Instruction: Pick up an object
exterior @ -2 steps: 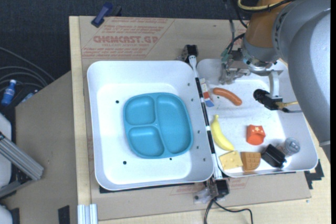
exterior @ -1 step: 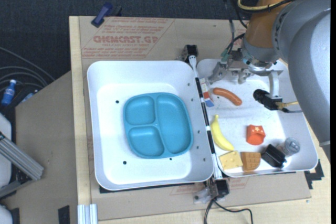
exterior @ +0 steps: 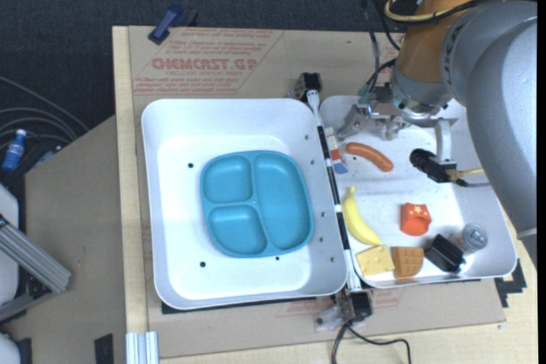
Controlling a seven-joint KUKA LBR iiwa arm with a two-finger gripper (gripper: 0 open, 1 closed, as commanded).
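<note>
Gripper [exterior: 375, 119] low in the right bin [exterior: 490, 209], nothing lifted yet.
I see it just above the sausage [exterior: 368, 156]; whether its jaws are open I cannot tell, so the pick seems still ahead.

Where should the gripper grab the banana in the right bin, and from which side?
Probably at the banana's middle, coming straight down from above, fingers closing across its narrow width. It lies flat and curved along the right bin's left wall, so a sideways approach looks blocked there. The cheese wedge crowds its lower tip, while the middle has open floor on the right.
</note>
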